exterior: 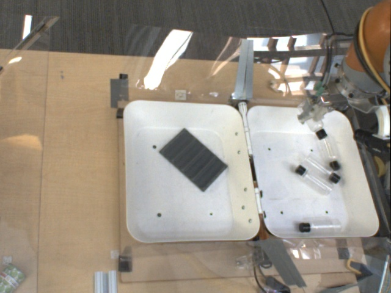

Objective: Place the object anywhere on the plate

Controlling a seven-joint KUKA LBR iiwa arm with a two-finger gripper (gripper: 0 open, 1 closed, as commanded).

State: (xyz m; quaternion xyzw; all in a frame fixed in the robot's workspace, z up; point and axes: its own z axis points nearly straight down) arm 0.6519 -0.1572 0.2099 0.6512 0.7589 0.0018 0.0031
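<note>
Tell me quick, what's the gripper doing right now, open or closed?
Gripper: cannot be told; it is above the right bin's far edge, near a clear vial.

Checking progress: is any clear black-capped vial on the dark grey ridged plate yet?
No: the dark grey ridged plate in the left white bin is bare; the clear black-capped vials lie in the right white bin.

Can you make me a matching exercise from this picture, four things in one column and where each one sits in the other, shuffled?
Things:
1. dark grey ribbed plate
2. tool
3. clear vial lying alone
4. orange band

Places:
A. near edge of the right bin
B. top right corner of the view
C. middle of the left bin
D. over the far side of the right bin

Pairs: 1-C, 2-D, 3-A, 4-B
</note>
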